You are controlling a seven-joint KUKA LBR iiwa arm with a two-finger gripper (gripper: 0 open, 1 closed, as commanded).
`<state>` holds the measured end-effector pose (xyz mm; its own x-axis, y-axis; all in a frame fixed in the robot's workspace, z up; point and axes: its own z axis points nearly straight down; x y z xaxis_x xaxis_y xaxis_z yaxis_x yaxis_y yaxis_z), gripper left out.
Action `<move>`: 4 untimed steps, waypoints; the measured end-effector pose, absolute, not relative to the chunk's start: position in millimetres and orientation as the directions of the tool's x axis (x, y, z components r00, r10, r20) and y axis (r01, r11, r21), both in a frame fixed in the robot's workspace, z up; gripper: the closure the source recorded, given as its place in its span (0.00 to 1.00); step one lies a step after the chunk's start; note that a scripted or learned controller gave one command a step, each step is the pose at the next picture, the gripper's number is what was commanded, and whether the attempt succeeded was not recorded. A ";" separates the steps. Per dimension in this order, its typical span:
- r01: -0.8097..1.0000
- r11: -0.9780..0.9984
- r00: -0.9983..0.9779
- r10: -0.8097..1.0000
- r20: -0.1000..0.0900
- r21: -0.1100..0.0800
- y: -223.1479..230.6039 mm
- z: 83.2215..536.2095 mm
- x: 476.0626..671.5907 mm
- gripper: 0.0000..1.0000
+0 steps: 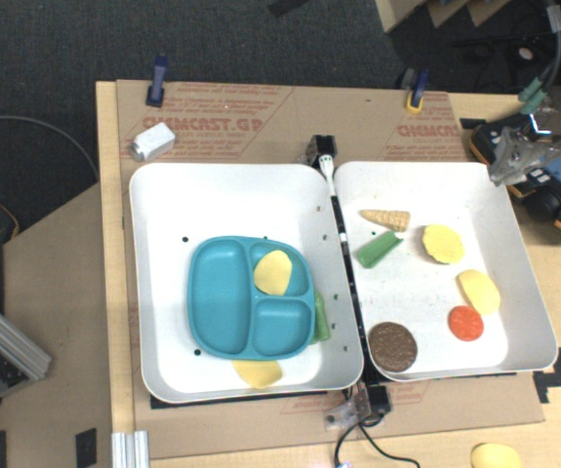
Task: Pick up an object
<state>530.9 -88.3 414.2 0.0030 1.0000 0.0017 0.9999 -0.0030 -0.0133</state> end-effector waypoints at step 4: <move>1.000 0.012 -0.012 1.000 0.006 0.017 104.6 542.7 479.3 1.00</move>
